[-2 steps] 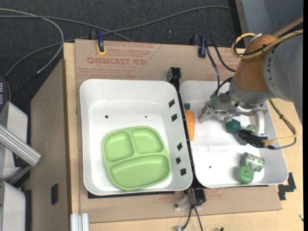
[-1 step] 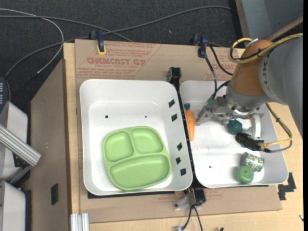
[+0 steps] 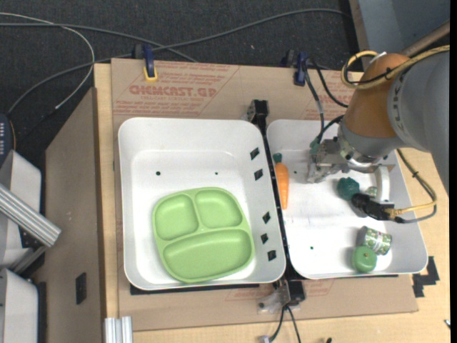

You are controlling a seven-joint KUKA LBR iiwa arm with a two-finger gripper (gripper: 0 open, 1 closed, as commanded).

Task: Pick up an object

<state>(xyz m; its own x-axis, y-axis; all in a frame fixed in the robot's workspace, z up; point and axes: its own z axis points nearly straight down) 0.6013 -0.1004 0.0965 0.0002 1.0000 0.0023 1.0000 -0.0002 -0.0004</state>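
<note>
An orange carrot point(image 3: 282, 184) lies along the left wall of the right bin point(image 3: 321, 259). A dark teal object point(image 3: 348, 186) rests near the bin's middle, just below the arm's wrist. At the bin's lower right corner lies a green bottle-like object point(image 3: 371, 249) on its side. My gripper point(image 3: 319, 164) hangs low over the upper part of the right bin, between the carrot and the teal object, and nothing shows in its grasp. A small teal bit point(image 3: 277, 157) sits just above the carrot's top end.
The left bin point(image 3: 143, 148) holds a light green divided plate point(image 3: 204, 232). A black divider with clips point(image 3: 265, 191) runs between the bins. Cables point(image 3: 407, 206) loop off the wrist over the right bin's right side. Cardboard point(image 3: 186, 84) underlies both bins.
</note>
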